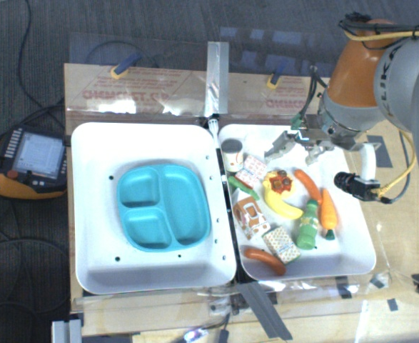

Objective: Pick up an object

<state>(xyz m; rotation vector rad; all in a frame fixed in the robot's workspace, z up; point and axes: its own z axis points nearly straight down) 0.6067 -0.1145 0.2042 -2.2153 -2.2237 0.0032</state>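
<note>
Approach step: gripper (298, 147) hangs spread wide, holding nothing, seemingly above the right bin (359, 256); next, descend onto the banana (280, 206).

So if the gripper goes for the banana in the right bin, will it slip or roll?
The banana looks like smooth, glossy toy plastic, so it is probably stiff, light and somewhat slippery. Its curve may let it rock or pivot if pinched off-centre. It lies against the green bottle and other toys, so a push would likely shift them too.
</note>
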